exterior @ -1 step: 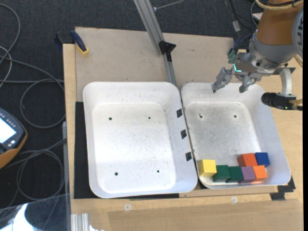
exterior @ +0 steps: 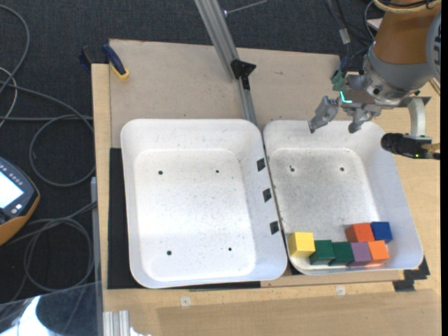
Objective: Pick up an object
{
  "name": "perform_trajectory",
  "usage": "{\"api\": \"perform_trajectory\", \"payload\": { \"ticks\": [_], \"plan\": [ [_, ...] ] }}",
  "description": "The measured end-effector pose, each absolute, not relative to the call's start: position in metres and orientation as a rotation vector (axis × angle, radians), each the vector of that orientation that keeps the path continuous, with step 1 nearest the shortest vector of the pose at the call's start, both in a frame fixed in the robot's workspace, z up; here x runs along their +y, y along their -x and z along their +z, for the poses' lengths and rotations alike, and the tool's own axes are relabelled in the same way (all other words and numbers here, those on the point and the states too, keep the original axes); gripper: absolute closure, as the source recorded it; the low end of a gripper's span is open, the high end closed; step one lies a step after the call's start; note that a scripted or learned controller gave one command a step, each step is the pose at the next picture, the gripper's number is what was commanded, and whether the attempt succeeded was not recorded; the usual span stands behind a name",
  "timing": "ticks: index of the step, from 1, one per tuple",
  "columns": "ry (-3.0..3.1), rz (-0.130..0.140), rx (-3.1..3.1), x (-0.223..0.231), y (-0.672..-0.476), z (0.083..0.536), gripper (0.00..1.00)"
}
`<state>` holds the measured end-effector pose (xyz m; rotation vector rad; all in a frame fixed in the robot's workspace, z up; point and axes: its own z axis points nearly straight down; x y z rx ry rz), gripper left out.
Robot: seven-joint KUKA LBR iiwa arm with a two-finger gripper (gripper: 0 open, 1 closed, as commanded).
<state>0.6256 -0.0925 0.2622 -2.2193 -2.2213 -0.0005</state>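
The gripper [exterior: 341, 118] hangs over the far edge of the right bin [exterior: 392, 166], with its two fingers spread apart and nothing between them. All the blocks sit close together at the near edge of that bin, well apart from the gripper: a yellow block [exterior: 302, 242] at the left, then two green blocks [exterior: 332, 251], a purple block [exterior: 361, 253], an orange block [exterior: 378, 250], a red block [exterior: 362, 232] and a blue block [exterior: 381, 230]. The left bin [exterior: 189, 201] sits just beside the right one on the brown surface [exterior: 175, 75].
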Motion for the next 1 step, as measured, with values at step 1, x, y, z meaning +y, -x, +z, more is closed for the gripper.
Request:
{"api": "perform_trajectory", "payload": {
  "ticks": [1],
  "plan": [
    [2.218, 0.007, -2.216, -0.0985, -0.6241, 0.2009, 0.0]
  ]
}}
